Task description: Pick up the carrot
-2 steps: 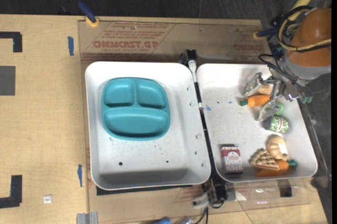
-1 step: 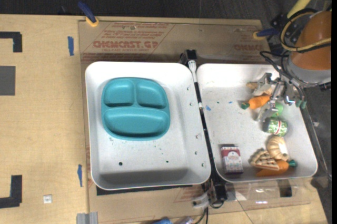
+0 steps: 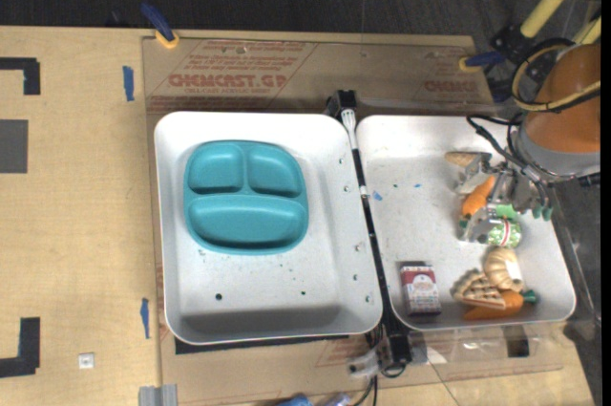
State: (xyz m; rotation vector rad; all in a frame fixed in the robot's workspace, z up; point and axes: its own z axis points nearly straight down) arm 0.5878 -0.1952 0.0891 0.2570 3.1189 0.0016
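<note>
The small orange carrot (image 3: 474, 197) lies in the right white bin (image 3: 410, 203), near its right side, long axis slanted, its green end toward the lower left. The grey arm's gripper (image 3: 506, 189) is right beside it; its fingers' spread cannot be told

We see two white bins (image 3: 191, 299) on a tan bench (image 3: 67, 203). Teal tray (image 3: 246, 196) in the left one. Right one: orange carrot (image 3: 474, 200) w/ green end, red-and-white box (image 3: 419, 288), beige shell (image 3: 498, 268). Arm (image 3: 563, 113) grey w/ orange band.
</note>
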